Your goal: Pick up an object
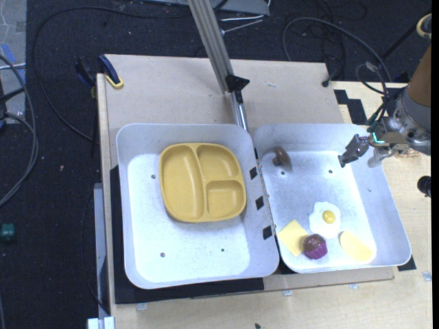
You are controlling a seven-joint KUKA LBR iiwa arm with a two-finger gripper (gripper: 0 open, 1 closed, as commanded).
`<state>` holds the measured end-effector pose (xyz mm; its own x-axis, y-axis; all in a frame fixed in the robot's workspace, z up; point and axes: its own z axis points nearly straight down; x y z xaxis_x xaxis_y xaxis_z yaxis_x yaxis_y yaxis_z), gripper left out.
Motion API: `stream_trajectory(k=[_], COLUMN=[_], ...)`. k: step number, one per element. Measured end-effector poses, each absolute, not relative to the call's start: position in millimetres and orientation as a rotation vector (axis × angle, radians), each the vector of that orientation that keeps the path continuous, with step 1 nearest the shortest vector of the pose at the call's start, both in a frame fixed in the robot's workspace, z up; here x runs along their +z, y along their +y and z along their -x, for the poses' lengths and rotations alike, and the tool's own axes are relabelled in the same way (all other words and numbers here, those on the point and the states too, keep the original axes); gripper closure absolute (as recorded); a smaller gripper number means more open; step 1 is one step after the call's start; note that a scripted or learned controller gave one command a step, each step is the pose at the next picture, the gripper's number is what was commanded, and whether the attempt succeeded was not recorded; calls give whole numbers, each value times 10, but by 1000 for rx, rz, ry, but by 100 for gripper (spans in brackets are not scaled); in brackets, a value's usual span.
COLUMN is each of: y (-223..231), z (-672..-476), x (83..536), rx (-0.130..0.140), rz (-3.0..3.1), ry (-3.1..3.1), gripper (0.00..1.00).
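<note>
Left bin (137, 252): shallow, white, holding one yellow plate (203, 182) with three compartments, set toward the far side; the plate's compartments hold nothing.

Right bin (391, 211): shallow, white, touching the left bin along the middle seam. Contents, five items:
- brown lump (281, 157), small, near the far left corner, well apart from the rest; too blurred to identify further.
- fried egg (325, 218), white with a yellow yolk, toward the near side.
- cheese slice (293, 237), pale yellow, near left, just beside the egg.
- purple ball (315, 247), round, touching the cheese slice and just near of the egg.
- yellow wedge (356, 246), pale, at the near right, just beside the egg.

Arm: enters from the right, over the far right rim of the right bin. Gripper (363, 153) points left, above the bin's far right part, with fingers spread and nothing between them. It is well apart from every item.
</note>
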<state>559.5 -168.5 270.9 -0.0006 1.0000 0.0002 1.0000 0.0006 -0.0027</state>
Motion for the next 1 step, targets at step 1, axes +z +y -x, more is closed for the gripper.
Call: stream_trajectory(k=[1], y=[-1685], z=[-5602], x=[2719], rx=[1], rz=[2220], ry=[-2223], gripper=[0])
